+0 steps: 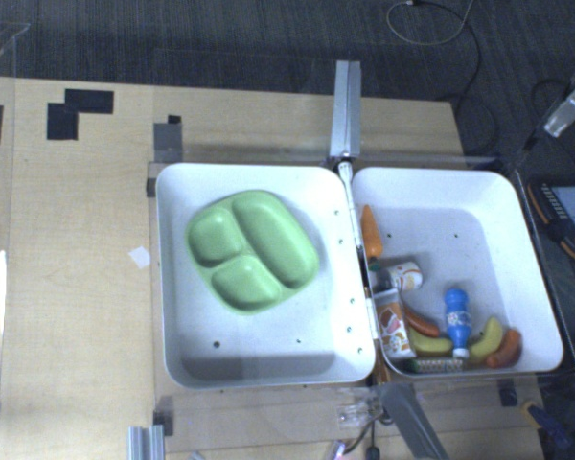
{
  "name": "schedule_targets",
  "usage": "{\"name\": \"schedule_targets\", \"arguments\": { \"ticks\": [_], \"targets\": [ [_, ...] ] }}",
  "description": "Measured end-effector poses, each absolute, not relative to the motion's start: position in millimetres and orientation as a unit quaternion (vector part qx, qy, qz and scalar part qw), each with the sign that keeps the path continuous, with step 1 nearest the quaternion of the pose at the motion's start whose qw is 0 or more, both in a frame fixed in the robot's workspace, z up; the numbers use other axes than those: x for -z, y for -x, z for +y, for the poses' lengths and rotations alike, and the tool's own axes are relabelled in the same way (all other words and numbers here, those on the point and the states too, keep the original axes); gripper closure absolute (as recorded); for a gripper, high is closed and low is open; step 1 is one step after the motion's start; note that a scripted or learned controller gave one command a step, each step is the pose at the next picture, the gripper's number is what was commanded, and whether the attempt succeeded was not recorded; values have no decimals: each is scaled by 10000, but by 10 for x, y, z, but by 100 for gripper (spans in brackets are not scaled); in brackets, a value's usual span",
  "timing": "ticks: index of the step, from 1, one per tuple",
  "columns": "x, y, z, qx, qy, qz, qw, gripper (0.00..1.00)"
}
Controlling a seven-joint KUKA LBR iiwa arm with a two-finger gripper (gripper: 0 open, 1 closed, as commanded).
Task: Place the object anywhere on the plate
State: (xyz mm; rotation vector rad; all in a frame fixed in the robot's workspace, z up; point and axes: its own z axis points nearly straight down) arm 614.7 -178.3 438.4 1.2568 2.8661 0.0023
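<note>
A green plate (254, 250) with three compartments lies in the left white bin (259, 362), toward its upper middle, with nothing on it. The right white bin (441, 199) holds several small objects along its left and front sides: an orange carrot (370, 233), a small can (402, 278) on its side, a printed carton (393, 329), a blue bottle (456, 319), a yellow banana (487, 338) and a red sausage-like piece (422, 321).
A metal post (346, 103) stands at the back where the two bins meet. The wooden bench (67, 257) stretches out to the left of the bins. A cable (431, 17) lies on the dark floor behind.
</note>
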Motion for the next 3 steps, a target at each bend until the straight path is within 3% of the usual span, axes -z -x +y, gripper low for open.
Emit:
{"name": "schedule_targets", "arguments": {
  "ticks": [1,2,3],
  "targets": [
    [-2820,-5556,-1564,-6,-3506,9365,35,100],
    [-2792,-4889,-1670,-1,-2618,9651,44,100],
    [-2004,-5012,-858,-6,-1794,9838,32,100]
  ]
}}
